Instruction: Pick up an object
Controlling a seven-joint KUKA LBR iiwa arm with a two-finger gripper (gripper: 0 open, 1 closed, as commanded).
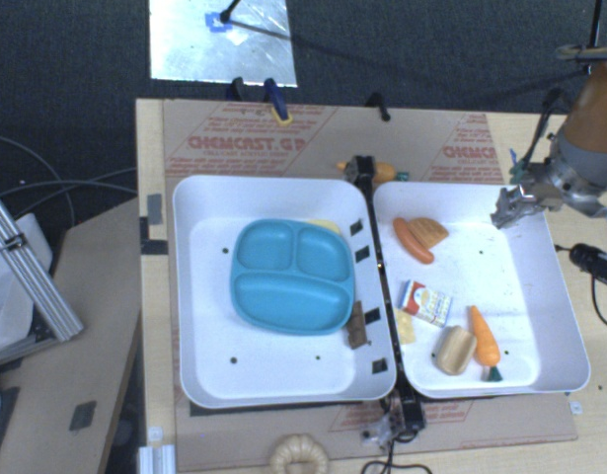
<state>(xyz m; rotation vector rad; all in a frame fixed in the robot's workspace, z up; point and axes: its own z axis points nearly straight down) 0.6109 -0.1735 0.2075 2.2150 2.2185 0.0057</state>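
Watching the gripper point(507, 208) from here: it hangs over the top-right corner of the right bin point(569, 304), near the back rim, w/ nothing btwn its tips; whether it's wide or narrow I can't tell at this res. Pickable stuff all sits left of & nearer the cam than it. Closest looks like the hot dog point(418, 235), a short way to view-left and slightly down, long axis running diagonal from upper-left to lower-right. Further down: small box point(425, 302), carrot point(484, 335) lying near-vertical in view, tan block point(454, 349) just beside the carrot. Left bin point(199, 294) has the blue tray point(291, 275), far side from the arm. My call: go for the hot dog, shift left, turn the wrist so the tips close across its short axis, then drop
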